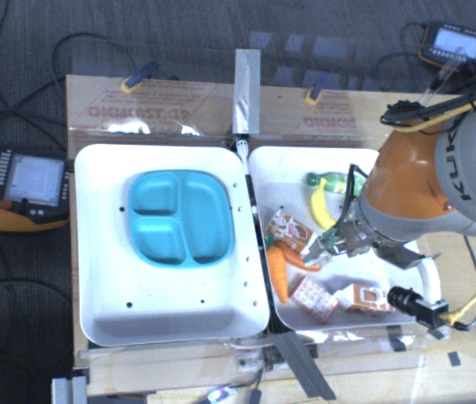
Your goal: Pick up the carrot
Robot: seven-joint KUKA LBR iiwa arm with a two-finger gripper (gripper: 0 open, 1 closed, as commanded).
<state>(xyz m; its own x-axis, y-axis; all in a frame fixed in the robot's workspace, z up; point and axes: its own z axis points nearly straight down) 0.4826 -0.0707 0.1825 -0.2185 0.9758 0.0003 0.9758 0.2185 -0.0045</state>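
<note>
One carrot (278, 274) is seen at the lower middle of the frame, against the right bin's (406, 322) left wall — judged stiff, light, best taken mid-length — while the gripper's (332, 241) opening cannot be told.

The bench (179, 108), brown board on top, bears two white bins side by side: left bin (94, 225), right bin (292, 162).

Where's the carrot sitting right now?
The carrot lies in the right bin, against its left wall, next to the divider between the bins. A small patterned packet sits just above it, and the gripper is to its right.
</note>
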